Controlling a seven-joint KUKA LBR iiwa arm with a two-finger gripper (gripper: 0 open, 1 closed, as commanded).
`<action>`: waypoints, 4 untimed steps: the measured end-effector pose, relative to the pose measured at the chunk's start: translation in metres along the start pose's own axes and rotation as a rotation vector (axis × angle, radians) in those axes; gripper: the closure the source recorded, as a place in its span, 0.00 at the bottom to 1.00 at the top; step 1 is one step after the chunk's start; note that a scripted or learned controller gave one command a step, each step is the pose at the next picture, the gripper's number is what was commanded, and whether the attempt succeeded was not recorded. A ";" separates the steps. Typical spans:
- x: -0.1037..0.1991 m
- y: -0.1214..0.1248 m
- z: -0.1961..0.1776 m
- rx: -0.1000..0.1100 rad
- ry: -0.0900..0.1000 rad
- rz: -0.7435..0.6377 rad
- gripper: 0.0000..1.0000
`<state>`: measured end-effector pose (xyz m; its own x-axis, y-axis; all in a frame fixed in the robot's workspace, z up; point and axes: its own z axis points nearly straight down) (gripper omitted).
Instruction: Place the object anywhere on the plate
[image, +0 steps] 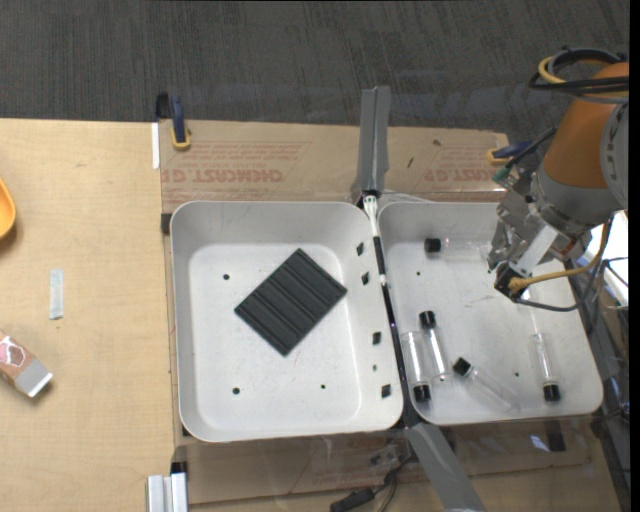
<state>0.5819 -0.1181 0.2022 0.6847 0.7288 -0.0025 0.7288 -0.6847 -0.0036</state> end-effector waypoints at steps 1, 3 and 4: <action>0.068 -0.036 -0.059 -0.002 -0.001 0.188 1.00; 0.056 -0.139 -0.206 -0.003 -0.002 -0.007 1.00; 0.120 -0.066 -0.225 -0.002 -0.002 0.277 1.00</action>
<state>0.6167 0.0145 0.4273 0.8578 0.5140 -0.0054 0.5140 -0.8578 -0.0003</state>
